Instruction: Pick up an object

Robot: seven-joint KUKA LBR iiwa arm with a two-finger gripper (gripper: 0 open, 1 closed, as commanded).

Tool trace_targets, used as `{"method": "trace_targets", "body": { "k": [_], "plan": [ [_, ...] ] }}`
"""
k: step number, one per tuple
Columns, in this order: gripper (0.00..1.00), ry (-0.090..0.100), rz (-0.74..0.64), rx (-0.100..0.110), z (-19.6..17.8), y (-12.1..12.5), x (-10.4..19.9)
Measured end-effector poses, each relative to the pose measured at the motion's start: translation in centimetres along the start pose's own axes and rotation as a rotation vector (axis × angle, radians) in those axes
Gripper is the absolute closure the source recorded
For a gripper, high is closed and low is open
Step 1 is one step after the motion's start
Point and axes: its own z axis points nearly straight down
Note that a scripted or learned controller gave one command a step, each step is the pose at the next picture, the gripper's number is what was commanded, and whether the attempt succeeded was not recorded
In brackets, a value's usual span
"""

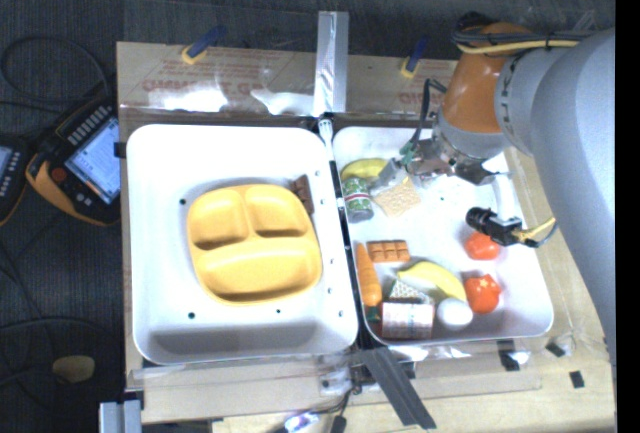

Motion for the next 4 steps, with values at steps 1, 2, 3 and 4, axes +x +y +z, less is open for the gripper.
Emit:
{"method": "trace_targets", "body": {
  "k": [1,2,3,4],
  "plan": [
    [0.00,-0.001,0.003,-0.001,-0.1,-1.9,0.4],
    [0.00,-0.001,-0.207,0.007,0.0,0.1,-0.3],
    [0.00,0.005,-0.126,-0.001,0.0,-1.3,-0.2],
    [0.00,0.026,-0.160,0.018,0.7,2.6,-4.8]
  ]
}}
